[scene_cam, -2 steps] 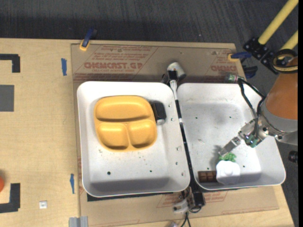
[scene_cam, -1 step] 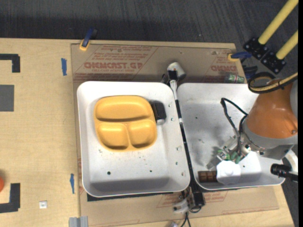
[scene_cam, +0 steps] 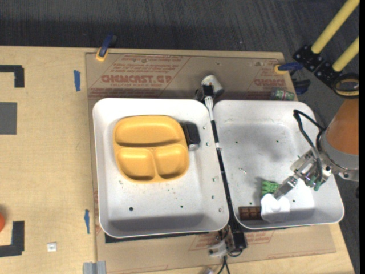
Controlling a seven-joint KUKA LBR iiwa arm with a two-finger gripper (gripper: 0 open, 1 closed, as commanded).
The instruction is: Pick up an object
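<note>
Reaching: the arm (scene_cam: 342, 133) is coming in from the right edge of the frame and hanging over the right bin (scene_cam: 251, 124).
Gripper: the gripper (scene_cam: 283, 188) is pointing down-left in the lower right of the frame, its tip sitting just above the white block (scene_cam: 275, 205); whether it is open or closed cannot be told.
Block: it is lying near the right bin's bottom edge, touching the green piece (scene_cam: 268, 185) just above and left of it.
Brown piece: a brown piece (scene_cam: 248, 213) is lying just left of the block, against the bottom rim.
Left bin: the left bin (scene_cam: 108, 153) is holding a yellow tray (scene_cam: 151, 147) in its upper half.
Dark item: a dark item (scene_cam: 191, 135) is sitting beside the tray's right edge.
</note>
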